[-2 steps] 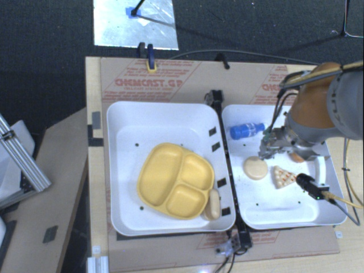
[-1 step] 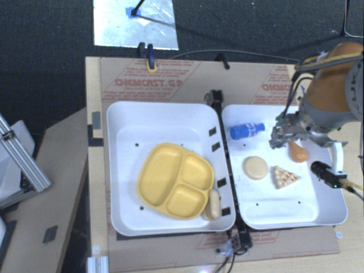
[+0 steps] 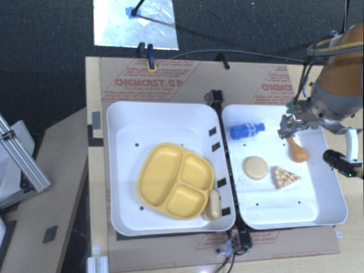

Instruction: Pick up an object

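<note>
Left bin, near edge: yellow divided tray lies in it, tilted; a pale bread-like roll sits touching the tray at its 4 o'clock corner

Right bin, near half: bare white floor toward the front rim

Right bin, middle: round beige disc, and just beside it at 3 o'clock a wedge-shaped pizza-like slice; the two lie apart, not touching

Likely target: orange-tan drumstick-shaped toy, lying at 1 o'clock of the slice, near the bin's right side

Gripper: hovers just above the drumstick's upper end, at about 11 o'clock of it; nothing visible between the fingers; whether they stand wide or narrow I cannot tell from here

Step in hand: approach over the right bin, judged pre-grasp; no object lifted yet

Next move calls for: a short descent centred on the drumstick's narrow end, then a close and a straight lift

In the way: the slice lies near the drumstick's lower side and could be nudged; the right bin wall is near, leaving little room on that side

Farther back: blue bottle lies on its side at 9 o'clock of the gripper, well apart from it

Beyond the bins: cardboard sheet with red print under both, then dark carpet
</note>
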`<state>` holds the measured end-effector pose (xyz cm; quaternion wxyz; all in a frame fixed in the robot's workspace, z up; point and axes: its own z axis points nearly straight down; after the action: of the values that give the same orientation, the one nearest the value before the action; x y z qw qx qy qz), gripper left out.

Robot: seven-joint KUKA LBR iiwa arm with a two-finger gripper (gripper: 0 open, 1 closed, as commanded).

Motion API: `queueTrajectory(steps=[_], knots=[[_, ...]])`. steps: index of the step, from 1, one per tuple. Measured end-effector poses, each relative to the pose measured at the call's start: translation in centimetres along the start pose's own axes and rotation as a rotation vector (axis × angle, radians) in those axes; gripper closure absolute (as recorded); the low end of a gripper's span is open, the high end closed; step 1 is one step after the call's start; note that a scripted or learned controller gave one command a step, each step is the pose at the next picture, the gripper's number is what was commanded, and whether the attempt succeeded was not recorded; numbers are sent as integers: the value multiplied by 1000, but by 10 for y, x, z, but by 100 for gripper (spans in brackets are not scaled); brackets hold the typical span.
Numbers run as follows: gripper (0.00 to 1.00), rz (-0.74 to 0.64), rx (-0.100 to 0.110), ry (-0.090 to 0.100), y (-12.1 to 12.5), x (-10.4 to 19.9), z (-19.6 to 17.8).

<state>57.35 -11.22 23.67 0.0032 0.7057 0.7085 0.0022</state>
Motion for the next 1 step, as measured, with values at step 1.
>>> queueTrajectory(steps=[1], knots=[[100, -5, 6, 3, -13, 58, 5]])
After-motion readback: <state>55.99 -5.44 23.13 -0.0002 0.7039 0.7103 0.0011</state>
